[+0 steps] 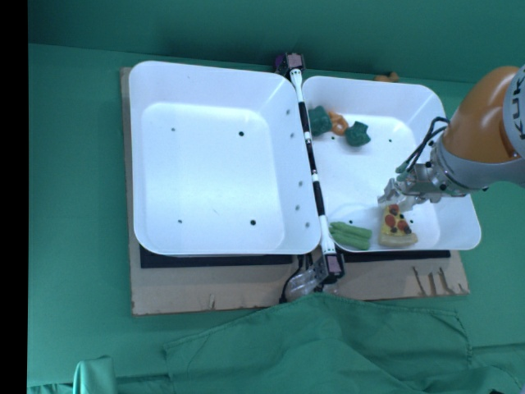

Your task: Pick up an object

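Note:
My gripper [395, 199] hangs low in the right bin [426, 105], reaching in from the right, with its fingers open and nothing between them. Just below it in the view lies a toy pizza slice [397, 227], yellow with red spots, its tip close to the fingertips. A green bean-like toy [351, 235] lies at the bin's front left corner. Two dark green toys [318, 121] [357, 134] and a small orange piece [338, 125] sit near the bin's back left.
The left bin [164, 89] stands beside the right one, with a black-and-white divider rail [313, 179] between them. Both rest on a cardboard sheet [205, 290]. A crumpled green cloth [328, 343] lies in front. A small orange thing [387, 77] sits behind the right bin.

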{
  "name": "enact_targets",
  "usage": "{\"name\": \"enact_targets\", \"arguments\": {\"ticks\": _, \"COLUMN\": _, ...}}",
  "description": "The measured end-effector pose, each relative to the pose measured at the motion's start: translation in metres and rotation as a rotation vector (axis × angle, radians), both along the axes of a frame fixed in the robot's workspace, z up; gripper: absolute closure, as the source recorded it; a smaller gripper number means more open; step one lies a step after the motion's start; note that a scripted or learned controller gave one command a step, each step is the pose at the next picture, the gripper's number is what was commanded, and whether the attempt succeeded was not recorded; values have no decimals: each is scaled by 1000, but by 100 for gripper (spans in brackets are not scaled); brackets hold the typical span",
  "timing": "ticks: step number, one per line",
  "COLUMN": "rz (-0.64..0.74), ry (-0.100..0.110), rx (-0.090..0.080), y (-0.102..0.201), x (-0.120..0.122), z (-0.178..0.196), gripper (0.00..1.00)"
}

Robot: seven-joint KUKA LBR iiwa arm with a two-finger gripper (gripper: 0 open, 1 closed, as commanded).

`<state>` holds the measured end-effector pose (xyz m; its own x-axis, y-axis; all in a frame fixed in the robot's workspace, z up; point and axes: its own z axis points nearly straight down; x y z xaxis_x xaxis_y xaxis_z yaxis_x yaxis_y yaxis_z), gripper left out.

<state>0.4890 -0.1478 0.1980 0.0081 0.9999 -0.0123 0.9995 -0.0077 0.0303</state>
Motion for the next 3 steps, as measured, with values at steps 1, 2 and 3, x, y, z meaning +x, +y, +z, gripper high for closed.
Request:
{"name": "enact_targets", "arguments": {"ticks": 1, "rz": 9, "ry": 18, "rx": 10, "y": 38, "x": -17, "z": 98, "gripper": 100}}
{"name": "enact_targets", "arguments": {"ticks": 2, "rz": 1, "ry": 21, "rx": 8, "y": 35, "x": -17, "z": 105, "gripper": 100}}
{"name": "enact_targets", "arguments": {"ticks": 3, "rz": 15, "ry": 20, "rx": 13, "y": 122, "x": -6, "z": 165, "gripper": 100}}
